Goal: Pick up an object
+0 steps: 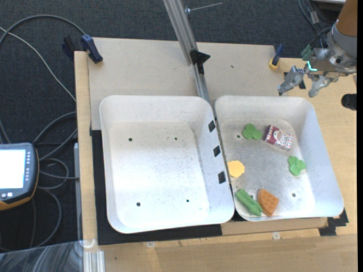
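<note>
Two shallow white bins side by side on the bench (142, 61). Left bin (156, 163): only dark speckles and small holes on its floor. Right bin (317, 152) holds six small things: three green pieces, one yellow, one orange, one red-and-white packet. Green piece (252, 132) near the far side, with the red-and-white packet (279, 137) just beside it on its right. Second green piece (296, 165) toward the right wall. Yellow piece (235, 168) at the left wall, close to the divider between bins. Elongated green piece (247, 202) at the near edge, the orange waffle-textured piece (268, 201) touching or just beside it; cannot tell which.

Hand (304, 84) hovers above the far right corner of the right bin, over the rim area, fingers spread apart, nothing between them. It is well apart from all six things.

Bench is light wood with blue clamps (92, 48) at the far corners. One aluminium strut (180, 24) slants across. Dark carpet around, grey cables, one pendant screen (16, 171) at left.
</note>
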